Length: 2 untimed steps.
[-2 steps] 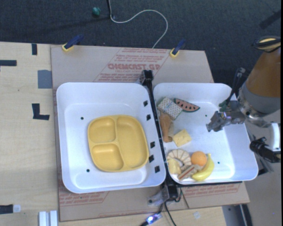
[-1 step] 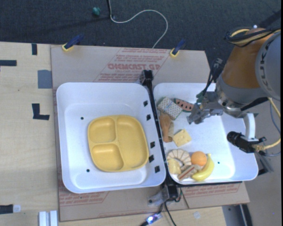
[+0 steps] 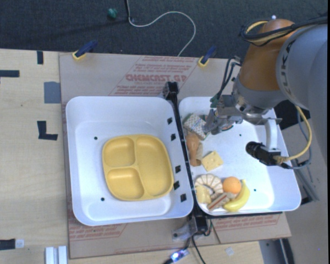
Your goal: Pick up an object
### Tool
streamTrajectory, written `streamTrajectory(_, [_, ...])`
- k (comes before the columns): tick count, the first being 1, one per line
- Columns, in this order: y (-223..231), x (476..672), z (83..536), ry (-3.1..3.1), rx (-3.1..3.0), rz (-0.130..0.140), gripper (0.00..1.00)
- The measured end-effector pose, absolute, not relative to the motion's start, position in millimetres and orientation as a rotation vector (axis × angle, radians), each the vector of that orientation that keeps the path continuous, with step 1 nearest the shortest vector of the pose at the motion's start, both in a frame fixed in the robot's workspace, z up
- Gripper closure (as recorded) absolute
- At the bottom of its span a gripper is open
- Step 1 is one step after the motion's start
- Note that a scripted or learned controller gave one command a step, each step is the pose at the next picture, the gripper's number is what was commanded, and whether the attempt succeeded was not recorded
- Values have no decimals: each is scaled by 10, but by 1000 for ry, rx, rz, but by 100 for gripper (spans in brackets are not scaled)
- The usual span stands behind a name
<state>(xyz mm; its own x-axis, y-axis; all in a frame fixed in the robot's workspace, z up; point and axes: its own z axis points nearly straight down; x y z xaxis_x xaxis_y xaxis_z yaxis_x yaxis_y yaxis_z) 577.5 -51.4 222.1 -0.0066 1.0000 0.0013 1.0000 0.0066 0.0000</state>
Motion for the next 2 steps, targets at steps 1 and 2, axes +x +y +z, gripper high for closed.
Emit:
streamTrajectory(1, [-50,5894,2135,-2227,-2214,1,100])
streamTrajectory(2, [-107,5954,2200,-2224,-2217,1,100])
